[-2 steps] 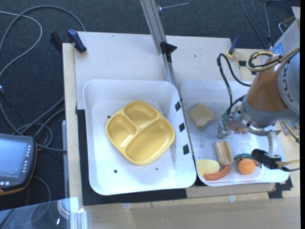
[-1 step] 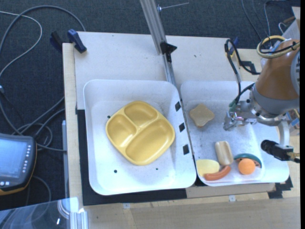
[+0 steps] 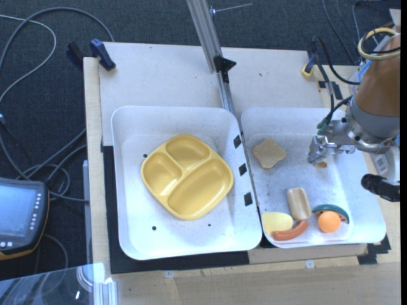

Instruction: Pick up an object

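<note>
I can't make out the small tan thing (image 3: 320,164) just under my gripper (image 3: 317,155) fingers; my arm (image 3: 381,88) runs off-frame.

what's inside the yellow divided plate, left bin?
Nothing shows in the yellow divided plate: its three compartments look bare. It lies flat in the left bin, so the bin floor under it is hidden.

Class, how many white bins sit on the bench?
2: the left bin holds a yellow divided plate; the right bin holds small food items, gripper above it.
</note>
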Tool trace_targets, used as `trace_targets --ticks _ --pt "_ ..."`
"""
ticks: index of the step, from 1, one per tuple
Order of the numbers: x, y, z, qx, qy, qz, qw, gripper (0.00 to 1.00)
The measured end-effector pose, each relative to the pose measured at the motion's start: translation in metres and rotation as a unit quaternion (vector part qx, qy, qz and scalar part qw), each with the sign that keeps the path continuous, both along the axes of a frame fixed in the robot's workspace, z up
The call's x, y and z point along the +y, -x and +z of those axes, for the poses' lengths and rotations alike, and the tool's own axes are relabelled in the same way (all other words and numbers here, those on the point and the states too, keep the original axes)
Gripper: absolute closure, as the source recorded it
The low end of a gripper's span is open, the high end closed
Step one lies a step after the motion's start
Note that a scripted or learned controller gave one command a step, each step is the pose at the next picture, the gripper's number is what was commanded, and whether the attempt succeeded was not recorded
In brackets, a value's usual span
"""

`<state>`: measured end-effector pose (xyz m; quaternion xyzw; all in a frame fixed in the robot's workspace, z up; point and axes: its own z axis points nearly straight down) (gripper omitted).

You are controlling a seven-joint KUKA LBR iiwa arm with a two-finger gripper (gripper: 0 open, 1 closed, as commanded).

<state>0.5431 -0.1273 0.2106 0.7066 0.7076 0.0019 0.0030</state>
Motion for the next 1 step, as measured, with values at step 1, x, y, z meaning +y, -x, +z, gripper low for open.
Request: trace_targets --ticks 1 --pt "0.0002 -0.0012 0.0172 0.001 -0.0004 0.000 1.0000 1.00"
